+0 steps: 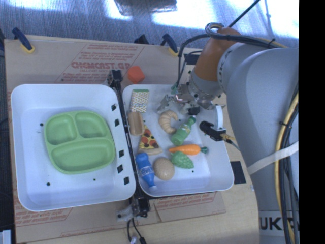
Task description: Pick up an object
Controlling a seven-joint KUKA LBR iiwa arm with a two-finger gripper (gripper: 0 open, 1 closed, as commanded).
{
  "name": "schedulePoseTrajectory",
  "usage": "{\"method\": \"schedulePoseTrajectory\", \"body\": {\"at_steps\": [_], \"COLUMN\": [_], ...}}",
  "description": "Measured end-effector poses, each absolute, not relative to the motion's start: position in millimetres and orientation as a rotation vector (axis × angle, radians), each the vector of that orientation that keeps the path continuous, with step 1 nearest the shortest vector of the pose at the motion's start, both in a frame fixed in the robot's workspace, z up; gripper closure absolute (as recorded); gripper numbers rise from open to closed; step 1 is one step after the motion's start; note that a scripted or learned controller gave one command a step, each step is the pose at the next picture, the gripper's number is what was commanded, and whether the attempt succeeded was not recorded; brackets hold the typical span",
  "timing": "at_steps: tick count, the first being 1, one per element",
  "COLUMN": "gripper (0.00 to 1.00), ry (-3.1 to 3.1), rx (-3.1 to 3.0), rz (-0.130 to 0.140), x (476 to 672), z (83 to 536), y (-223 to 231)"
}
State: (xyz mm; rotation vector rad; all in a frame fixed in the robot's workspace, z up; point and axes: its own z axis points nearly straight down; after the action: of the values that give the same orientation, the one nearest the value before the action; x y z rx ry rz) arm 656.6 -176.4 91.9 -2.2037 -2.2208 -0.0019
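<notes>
- The KUKA arm (254, 75), grey with an orange band, reaches in from the right and hangs over the top of the right bin; its bulk hides that bin's upper right corner, so a straight descent looks safer than any sideways sweep.
- The left bin (25, 136) carries a green divided plate (78, 140) and no loose item, so the pick belongs in the other bin.
- The right bin (218, 174) lies touching the left one and holds all the candidates, packed close together; a clean pick calls for one that has free space on two sides.
- The gripper (177, 99) hovers near the bin's upper middle, just above the croissant (168, 121); whether the jaws stand open or closed I cannot tell, and nothing is visibly held.
- The croissant is the nearest target, but the green bottle (183, 131) lies just beside it, so the jaws should straddle the croissant's narrow width and stay off the bottle.
- The carrot (187, 149) and the green leafy toy (182, 160) lie almost touching, a likely double grab.
- The blue bottle (145, 171) and the egg-shaped toy (163, 169) sit near the front wall, leaving little room.
- The pizza slice (149, 140) lies flat and looks hard to pinch.
- An orange block (135, 74) rests on the surface outside both bins.
</notes>
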Motion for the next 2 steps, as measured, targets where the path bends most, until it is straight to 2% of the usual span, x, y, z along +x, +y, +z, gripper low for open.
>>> {"method": "schedulePoseTrajectory", "body": {"at_steps": [1, 2], "gripper": [0.00, 0.00], "ry": [-2.226, -2.225], "rx": [-2.211, -2.214], "rz": [0.005, 0.003], "x": [580.3, 647.6], "z": [91.3, 91.6], "y": [-181.5, -178.9]}}
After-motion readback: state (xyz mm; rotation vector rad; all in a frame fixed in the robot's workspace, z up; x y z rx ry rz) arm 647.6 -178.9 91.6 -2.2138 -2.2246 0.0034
